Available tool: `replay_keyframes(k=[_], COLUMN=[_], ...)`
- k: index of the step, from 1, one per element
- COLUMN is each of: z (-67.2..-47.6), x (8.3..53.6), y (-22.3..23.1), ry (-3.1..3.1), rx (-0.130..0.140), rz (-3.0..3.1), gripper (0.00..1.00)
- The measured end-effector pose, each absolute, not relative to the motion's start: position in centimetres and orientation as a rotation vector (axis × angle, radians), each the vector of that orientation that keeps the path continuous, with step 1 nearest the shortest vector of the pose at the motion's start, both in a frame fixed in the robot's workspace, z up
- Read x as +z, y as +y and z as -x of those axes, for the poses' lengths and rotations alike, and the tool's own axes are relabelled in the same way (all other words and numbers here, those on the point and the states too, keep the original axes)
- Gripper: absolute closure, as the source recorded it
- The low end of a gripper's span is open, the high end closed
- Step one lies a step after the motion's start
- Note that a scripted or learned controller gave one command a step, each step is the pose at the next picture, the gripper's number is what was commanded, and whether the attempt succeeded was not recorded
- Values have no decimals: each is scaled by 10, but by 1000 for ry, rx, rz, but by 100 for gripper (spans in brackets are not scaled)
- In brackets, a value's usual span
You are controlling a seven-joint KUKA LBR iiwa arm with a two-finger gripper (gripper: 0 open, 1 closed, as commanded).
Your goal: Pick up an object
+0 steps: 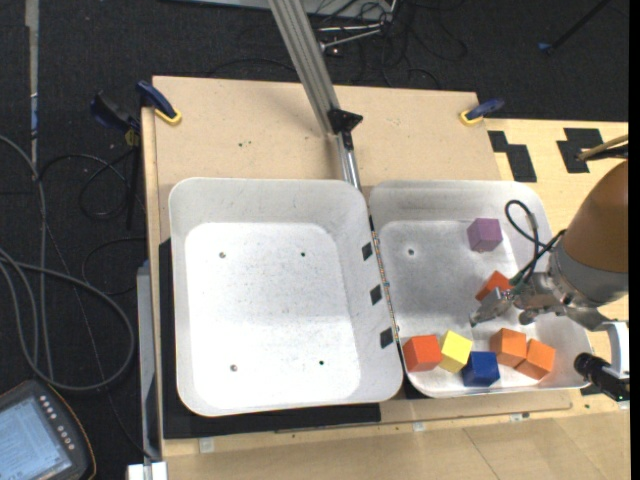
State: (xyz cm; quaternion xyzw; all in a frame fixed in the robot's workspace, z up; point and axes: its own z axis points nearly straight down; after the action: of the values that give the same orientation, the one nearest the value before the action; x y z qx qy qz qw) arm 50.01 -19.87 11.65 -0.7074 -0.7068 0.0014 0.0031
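Gripper sits low in the right bin, and you can see its fingers spread to either side of a small orange-red block, so read it as released with nothing held. That block lies mid-bin, just beside the fingertips and possibly touching one; you cannot tell from this angle.

Your risk, as I judge it: the fingers may close beside the block and nudge it away, or slide off a corner, because the block looks tilted.

Further out, a purple cube sits apart toward the bin's far side. Along the near wall lie an orange cube, a yellow cube, a blue cube and two orange blocks.

The wrist hides part of the bin floor, and the arm is cut off at the frame edge.
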Motion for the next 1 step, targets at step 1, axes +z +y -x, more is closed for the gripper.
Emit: replay_keyframes(k=[1], z=[-502], x=[130], y=[-200], ry=[-2223], rx=[-1], rz=[2224], gripper=[100])
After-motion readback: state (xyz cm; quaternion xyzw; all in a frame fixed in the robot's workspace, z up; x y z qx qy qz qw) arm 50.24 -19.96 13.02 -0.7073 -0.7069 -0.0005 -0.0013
